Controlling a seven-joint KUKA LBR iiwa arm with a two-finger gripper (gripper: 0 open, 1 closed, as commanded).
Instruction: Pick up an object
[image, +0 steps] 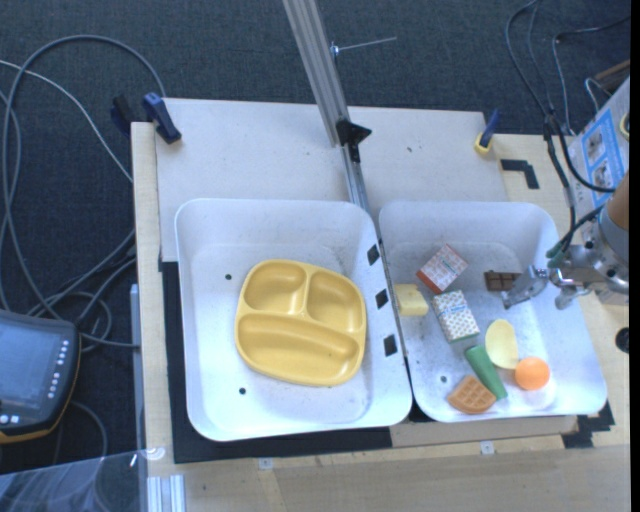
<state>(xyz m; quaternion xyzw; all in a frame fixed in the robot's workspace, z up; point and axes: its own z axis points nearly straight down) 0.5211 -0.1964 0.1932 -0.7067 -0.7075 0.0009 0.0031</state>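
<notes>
The right bin (560, 232) holds several small toys: a red-and-white box (441, 268), a blue-speckled white box (456, 315), a pale yellow block (410, 300), a small brown block (500, 281), a yellow slice (502, 342), a green stick (485, 368), an orange ball (532, 374) and an orange waffle (471, 395). My gripper (541, 294) hangs at the bin's right side, just right of the brown block. It is open, with its fingers spread and nothing between them.
In the left bin (200, 300) lies a yellow divided plate (300, 322). A metal pole (330, 80) rises from the seam between the bins. Cables trail over the floor at left and at the top right.
</notes>
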